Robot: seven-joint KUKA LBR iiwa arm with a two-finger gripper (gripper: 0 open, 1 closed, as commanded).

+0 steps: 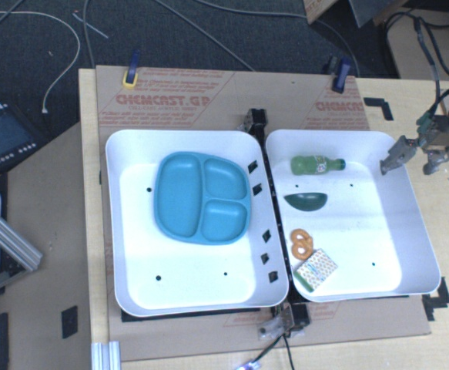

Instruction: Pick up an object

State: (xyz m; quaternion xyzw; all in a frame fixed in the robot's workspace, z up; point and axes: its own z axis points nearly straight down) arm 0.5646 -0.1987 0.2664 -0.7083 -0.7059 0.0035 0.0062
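The right bin (409,230) holds a green bottle (316,164) lying on its side near the back. In front of it sit a small dark green bowl (306,200), a brown pretzel (301,243) and a patterned packet (316,268) at the front left corner. My gripper (409,166) hangs over the bin's back right corner, open, with nothing between its fingers. It is well to the right of the bottle and apart from every object.
The left bin (132,268) holds a blue divided plate (203,197). A black divider with clips (264,206) runs between the bins. Cables (432,45) trail at the back right, behind the gripper. The right bin's middle and right floor is bare white.
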